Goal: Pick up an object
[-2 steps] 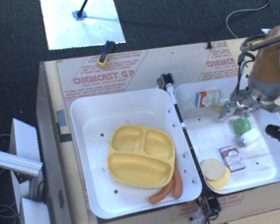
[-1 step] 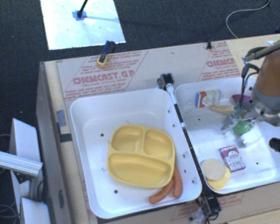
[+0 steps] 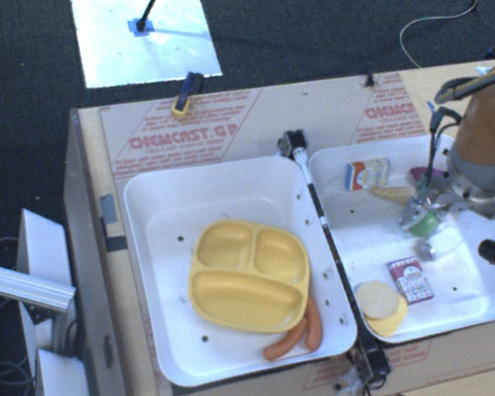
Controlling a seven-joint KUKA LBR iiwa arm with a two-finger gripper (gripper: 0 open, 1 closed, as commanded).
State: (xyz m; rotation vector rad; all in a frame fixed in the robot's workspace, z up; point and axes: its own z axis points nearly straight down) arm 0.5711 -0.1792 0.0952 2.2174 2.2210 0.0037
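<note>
Gripper [image 3: 420,209] is reaching into right bin [image 3: 488,303] from 3 o'clock, arm [image 3: 489,135] w/ orange band above it. It's sitting over a green object [image 3: 426,222] near bin centre; can't tell if anything is grasped. Red-white packet [image 3: 411,279] is lying at 6 o'clock of gripper, yellow round piece [image 3: 381,304] at 7 o'clock, small carton [image 3: 365,173] at 10 o'clock. Left bin [image 3: 158,253] is holding yellow divided tray [image 3: 250,274] w/ two sausages [image 3: 297,333] touching its 5 o'clock edge.
</note>
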